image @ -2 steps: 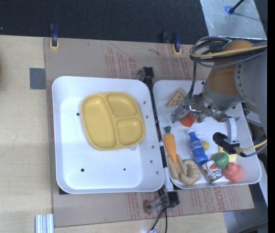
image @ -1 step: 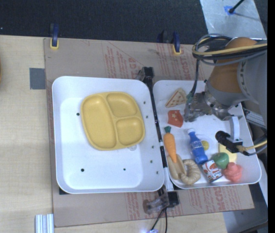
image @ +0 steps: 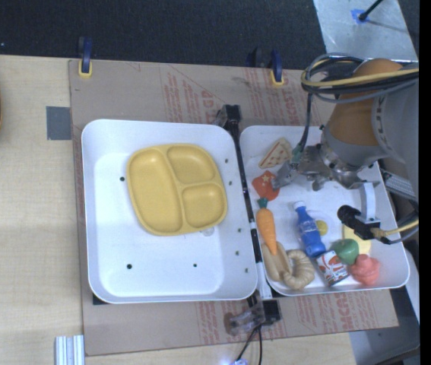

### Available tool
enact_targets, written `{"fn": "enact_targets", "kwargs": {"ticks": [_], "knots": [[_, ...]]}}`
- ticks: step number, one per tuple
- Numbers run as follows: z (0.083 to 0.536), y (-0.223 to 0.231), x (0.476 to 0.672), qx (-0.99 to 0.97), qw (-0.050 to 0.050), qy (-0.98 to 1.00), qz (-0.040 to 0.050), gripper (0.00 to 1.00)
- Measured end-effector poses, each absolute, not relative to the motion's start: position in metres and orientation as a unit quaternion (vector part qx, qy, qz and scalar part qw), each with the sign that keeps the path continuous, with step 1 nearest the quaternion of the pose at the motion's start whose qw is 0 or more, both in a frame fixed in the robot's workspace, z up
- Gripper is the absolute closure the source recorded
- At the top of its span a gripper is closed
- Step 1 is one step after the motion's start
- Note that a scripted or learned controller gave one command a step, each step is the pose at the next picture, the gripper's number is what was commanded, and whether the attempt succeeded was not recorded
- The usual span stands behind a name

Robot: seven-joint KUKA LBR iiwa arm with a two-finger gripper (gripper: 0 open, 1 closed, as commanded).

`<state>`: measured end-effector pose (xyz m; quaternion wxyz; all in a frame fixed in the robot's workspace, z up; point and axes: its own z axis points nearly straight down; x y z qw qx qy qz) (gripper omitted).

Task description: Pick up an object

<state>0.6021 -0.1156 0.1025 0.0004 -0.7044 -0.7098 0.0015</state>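
My gripper hangs low over the upper part of the right bin, under the grey arm with its orange band. Just to its left lies a red toy fruit, and a tan sandwich wedge sits a little above that. Below the gripper, a blue bottle lies lengthwise. Along the bin's left side there is an orange carrot. Nothing is visibly held.
At the right bin's bottom lie a tan pretzel, a small can, a green pepper and a pink lump. The left bin holds a yellow divided plate. A ridge separates the bins.
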Motion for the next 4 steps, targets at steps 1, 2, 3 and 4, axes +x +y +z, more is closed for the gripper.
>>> {"fn": "enact_targets", "kwargs": {"ticks": [1,2,3,4], "knots": [[0.091,-0.110,0.541,-0.706,0.004,-0.708,0.0026,0.00],[0.092,-0.142,0.558,-0.707,0.000,-0.707,0.0007,0.00],[0.092,-0.133,0.502,-0.706,0.003,-0.708,0.0019,0.00],[0.092,-0.120,0.475,-0.707,0.001,-0.708,0.0012,0.00]]}}
